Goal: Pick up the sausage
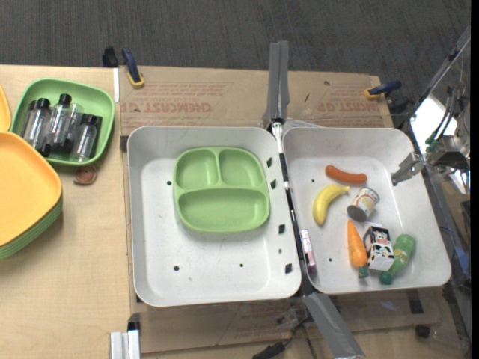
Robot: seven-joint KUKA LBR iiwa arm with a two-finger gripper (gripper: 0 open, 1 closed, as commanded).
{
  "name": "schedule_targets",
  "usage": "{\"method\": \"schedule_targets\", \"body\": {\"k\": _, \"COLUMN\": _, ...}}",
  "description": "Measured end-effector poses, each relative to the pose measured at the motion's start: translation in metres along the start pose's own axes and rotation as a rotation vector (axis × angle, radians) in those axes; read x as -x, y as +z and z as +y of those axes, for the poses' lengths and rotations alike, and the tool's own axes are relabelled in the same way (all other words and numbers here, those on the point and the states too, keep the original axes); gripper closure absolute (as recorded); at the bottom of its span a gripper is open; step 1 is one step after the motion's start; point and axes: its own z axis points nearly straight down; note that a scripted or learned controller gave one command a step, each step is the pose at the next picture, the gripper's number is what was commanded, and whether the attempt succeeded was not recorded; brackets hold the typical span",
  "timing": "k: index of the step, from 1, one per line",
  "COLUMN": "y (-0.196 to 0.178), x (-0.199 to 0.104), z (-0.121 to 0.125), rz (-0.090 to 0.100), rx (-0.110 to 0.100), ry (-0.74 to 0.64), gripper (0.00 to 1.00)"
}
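Camera view: tool (410, 169) indistinct, edge-cropped

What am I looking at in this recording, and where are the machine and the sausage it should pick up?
One fixed camera looks down at a slant on a bench with two shallow white bins. The left white bin holds a green three-compartment plate. The right white bin holds the small orange-red sausage, with a yellow banana just below it, a small tin can, an orange carrot, a little milk carton and a green bottle. The machine is a robot arm coming in from the right; its metal gripper sits at that bin's right rim, apart from the sausage, holding nothing.
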Motion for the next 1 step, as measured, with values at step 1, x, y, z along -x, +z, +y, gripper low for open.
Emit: {"method": "schedule_targets", "body": {"k": 1, "y": 0.0675, "x": -0.0563, "z": 0.0413, "rz": 0.0, "rx": -0.001, "ry": 0.208, "gripper": 0.0}}
